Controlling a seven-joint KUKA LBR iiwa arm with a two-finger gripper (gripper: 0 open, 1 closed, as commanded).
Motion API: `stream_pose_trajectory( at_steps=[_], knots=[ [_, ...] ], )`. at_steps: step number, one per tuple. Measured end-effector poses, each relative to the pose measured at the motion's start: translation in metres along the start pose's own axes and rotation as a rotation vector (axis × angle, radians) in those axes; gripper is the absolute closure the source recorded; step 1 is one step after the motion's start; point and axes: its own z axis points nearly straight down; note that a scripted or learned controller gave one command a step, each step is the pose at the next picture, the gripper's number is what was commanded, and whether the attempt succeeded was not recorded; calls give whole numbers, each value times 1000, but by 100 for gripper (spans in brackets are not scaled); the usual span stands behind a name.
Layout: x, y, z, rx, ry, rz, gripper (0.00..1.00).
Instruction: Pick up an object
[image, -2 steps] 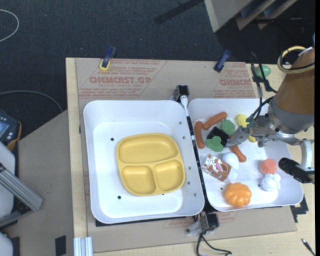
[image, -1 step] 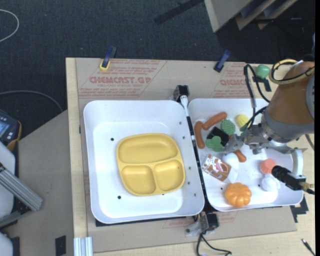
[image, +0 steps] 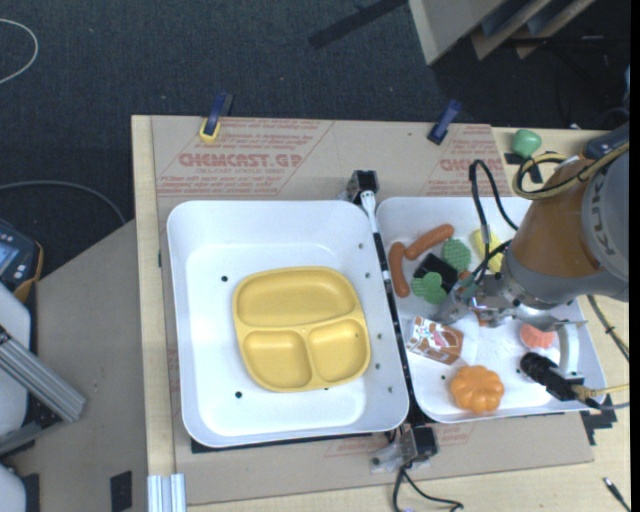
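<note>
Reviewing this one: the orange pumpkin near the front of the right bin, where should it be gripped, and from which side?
Across its round middle, straight down from above. The orange pumpkin sits upright close to the right bin's front wall, so closing parallel to that wall probably leaves most room. The snack packet lies apart from it.

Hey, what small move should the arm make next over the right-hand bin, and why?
Probably a short descent toward the green piece. The gripper sits over the right bin, close beside the green piece and up-view from the printed packet, and I see nothing held in it. How high it hangs I cannot tell, so lower slowly.
</note>
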Motion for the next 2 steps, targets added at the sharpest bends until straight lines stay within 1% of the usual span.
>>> stream_pose_trajectory(
  at_steps=[1, 2],
  knots=[
    [0, 0, -1, -4, 0, 1, 0],
    [-1, 1, -14, -11, -4, 2, 100]
  ],
)
